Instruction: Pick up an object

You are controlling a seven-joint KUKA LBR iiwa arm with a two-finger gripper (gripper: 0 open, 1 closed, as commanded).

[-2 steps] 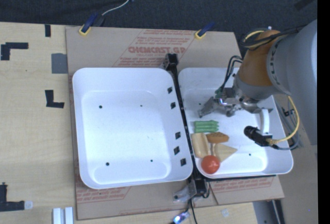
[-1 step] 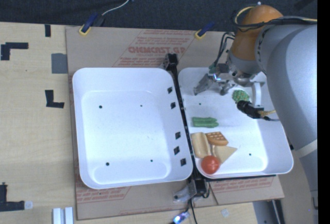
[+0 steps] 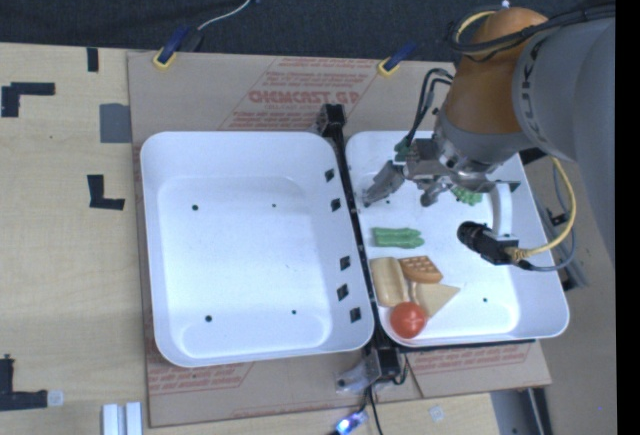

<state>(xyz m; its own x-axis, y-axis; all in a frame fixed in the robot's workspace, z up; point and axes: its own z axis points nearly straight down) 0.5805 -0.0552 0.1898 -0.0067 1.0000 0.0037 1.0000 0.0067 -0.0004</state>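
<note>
The arm (image 3: 500, 73) reaches in over the right bin (image 3: 530, 308), and its end effector (image 3: 405, 185) hangs above that bin's far half, close to the divider between the two bins. Its two fingers (image 3: 380, 189) stand apart, spread wide, and nothing sits between them. The things to pick lie in the right bin near its left wall: a green bean pod (image 3: 398, 238) just below the end effector, then a bread roll (image 3: 387, 280), a waffle (image 3: 422, 270) and a pale wedge (image 3: 438, 297) crowded together, with a red tomato (image 3: 407, 320) touching them at the bin's near edge. The left bin (image 3: 240, 243) sits beside it on the tabletop (image 3: 60, 253)
</note>
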